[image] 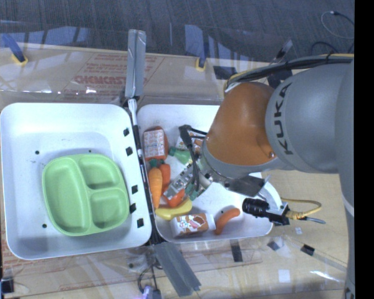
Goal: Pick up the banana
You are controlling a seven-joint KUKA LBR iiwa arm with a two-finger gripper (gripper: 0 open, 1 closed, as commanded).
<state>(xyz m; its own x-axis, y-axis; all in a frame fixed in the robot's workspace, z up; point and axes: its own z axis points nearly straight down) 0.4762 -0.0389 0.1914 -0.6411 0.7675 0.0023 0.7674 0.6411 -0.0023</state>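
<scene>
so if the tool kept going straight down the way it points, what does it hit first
Probably the orange carrot or the small items beside it, not the banana, which lies nearer the bin's front edge. The tool hangs over that cluster; depth is unclear from this slanted view.

1. Just one cam here, fixed above the surface (311, 185), looking down at a slant.
2. It's close enough that both white bins show whole: left bin (19, 129) toward 9 o'clock, right bin (174, 114) near centre.
3. The arm (311, 117) comes in from 3 o'clock.
</scene>
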